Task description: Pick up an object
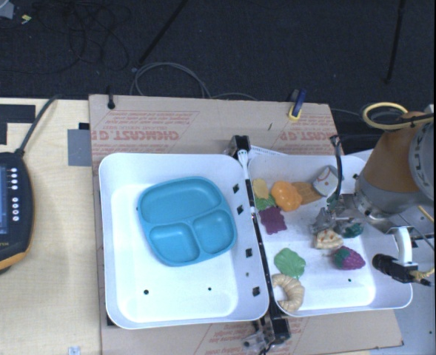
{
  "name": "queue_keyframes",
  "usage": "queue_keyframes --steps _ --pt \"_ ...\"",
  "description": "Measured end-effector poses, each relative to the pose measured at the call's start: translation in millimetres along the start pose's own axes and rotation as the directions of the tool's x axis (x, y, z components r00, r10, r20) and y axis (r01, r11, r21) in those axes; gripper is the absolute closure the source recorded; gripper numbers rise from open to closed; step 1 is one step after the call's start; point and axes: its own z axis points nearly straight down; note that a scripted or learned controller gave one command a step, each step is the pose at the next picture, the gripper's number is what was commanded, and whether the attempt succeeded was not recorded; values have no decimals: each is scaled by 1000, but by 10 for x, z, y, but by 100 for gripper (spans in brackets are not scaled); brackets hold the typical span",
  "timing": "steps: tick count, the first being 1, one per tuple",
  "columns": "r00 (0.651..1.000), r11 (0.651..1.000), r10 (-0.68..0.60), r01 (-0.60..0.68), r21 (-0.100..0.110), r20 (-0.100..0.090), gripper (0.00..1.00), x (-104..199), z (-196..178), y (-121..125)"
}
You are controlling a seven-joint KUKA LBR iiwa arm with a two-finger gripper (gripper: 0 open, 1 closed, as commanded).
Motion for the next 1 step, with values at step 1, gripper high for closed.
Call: queue_keyframes --steps 1 --pt "1000 1000 -13 13 -14 -2 100 1250 -926 321"
